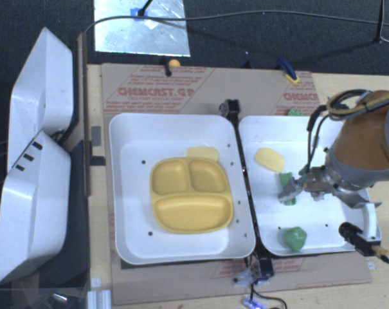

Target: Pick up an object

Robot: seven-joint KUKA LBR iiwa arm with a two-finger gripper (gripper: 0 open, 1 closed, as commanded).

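In the right bin (pixel 323 129), my gripper (pixel 289 195) reaches in from the right and hangs low over the bin's left-middle. A small green piece (pixel 285 179) lies right at the gripper's tip, touching or partly under it. A pale yellow oval object (pixel 269 159) rests just above and left of the gripper. A rounded green object (pixel 294 238) sits near the bin's front edge, below the gripper. The grey arm with its orange band (pixel 368 140) covers the bin's right side.
The left bin (pixel 133 172) holds a yellow divided plate (pixel 191 194) and a pale yellow block (pixel 202 153) behind it. A black divider clamp (pixel 231 107) sits between the bins. A green scrap (pixel 295 112) lies at the right bin's far rim.
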